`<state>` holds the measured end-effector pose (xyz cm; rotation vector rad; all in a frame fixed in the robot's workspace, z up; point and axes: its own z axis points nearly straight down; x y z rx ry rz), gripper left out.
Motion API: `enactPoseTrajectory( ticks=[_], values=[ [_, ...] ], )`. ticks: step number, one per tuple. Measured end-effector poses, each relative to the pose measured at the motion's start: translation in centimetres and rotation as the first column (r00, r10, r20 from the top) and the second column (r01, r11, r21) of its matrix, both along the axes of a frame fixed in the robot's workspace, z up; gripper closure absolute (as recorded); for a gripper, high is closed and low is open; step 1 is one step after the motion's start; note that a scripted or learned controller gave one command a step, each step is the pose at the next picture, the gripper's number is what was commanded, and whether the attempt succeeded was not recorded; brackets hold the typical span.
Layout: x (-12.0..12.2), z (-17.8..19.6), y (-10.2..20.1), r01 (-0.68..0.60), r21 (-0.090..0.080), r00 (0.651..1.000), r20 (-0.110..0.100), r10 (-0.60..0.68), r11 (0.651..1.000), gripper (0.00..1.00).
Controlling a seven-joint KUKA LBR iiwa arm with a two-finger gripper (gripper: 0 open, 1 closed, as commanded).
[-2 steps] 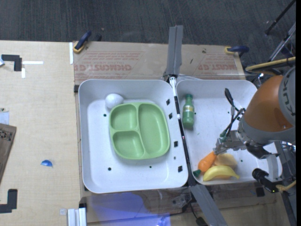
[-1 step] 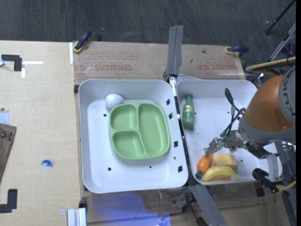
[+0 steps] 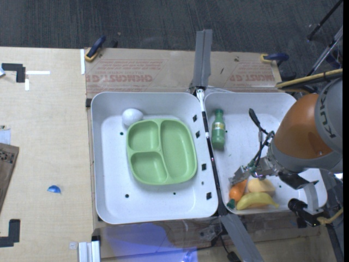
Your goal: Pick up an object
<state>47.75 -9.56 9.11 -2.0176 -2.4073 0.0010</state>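
Low in the right white bin (image 3: 283, 105), the metal two-finger gripper (image 3: 244, 173) hangs just above an orange carrot (image 3: 236, 192), yellow banana (image 3: 256, 200) and pale block (image 3: 260, 185); finger state unclear. A green bottle (image 3: 218, 129) lies apart; a green divided plate (image 3: 162, 150) sits left.

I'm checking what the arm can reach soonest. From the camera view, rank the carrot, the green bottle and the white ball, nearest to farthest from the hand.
1. carrot, just below the hand, right bin.
2. green bottle, right bin's left wall.
3. white ball, left bin's far corner.
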Motion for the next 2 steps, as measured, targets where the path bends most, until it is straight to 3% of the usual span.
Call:
enactPoseTrajectory(
  ticks=[1,2],
  values=[
    [0.07,0.89,-0.11,0.003,0.0,1.0,0.001,-0.003,1.0,1.0],
    [0.04,0.86,-0.09,0.003,0.0,1.0,0.0,-0.003,1.0,0.0]
  ],
)
